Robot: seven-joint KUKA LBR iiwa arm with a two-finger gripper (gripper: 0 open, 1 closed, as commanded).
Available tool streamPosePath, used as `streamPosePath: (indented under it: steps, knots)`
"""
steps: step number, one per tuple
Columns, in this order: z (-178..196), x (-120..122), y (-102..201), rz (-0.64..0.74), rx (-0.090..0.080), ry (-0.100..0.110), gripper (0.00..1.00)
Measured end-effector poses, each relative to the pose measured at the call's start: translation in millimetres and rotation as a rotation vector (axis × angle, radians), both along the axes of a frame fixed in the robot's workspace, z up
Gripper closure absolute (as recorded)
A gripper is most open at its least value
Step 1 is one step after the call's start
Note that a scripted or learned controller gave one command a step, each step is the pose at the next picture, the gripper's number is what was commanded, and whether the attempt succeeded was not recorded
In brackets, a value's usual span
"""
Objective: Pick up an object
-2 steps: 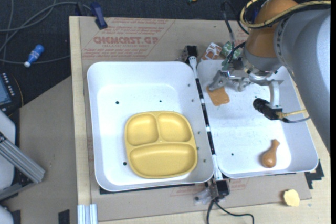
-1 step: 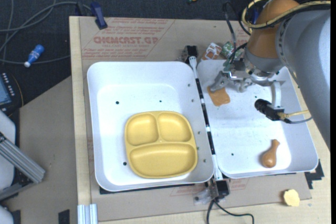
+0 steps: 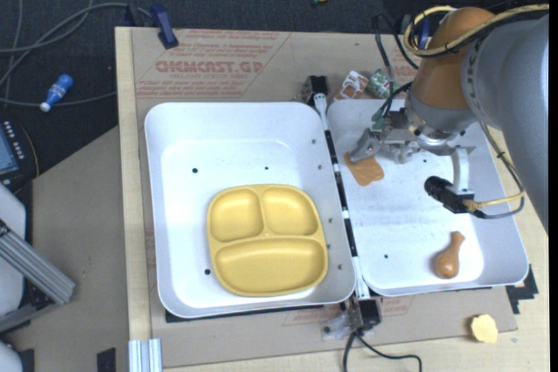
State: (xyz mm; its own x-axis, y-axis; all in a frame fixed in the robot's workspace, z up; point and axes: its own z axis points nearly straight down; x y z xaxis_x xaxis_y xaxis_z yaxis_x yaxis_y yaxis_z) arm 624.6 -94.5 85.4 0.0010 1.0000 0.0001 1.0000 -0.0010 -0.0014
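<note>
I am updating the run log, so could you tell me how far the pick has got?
Done: the arm has reached into the right bin, with the gripper low over the flat brown piece. In hand: nothing visibly lifted; that piece lies on the bin floor. Left: grasping and raising it, or the drumstick-shaped toy.

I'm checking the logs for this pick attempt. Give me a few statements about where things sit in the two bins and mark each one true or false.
1. The yellow divided plate lies in the left bin. True.
2. The toy drumstick lies in the left bin. False: it lies in the right bin, near its front.
3. The gripper is over the right bin, by the flat brown piece. True.
4. The plate has two compartments. False: it has three.
</note>
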Motion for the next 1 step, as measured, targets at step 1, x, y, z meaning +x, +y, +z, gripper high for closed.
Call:
streamPosePath:
  steps: [1]
  knots:
    - [11.4, 2.0, 0.6, 0.001, 0.0, -0.006, 1.0]
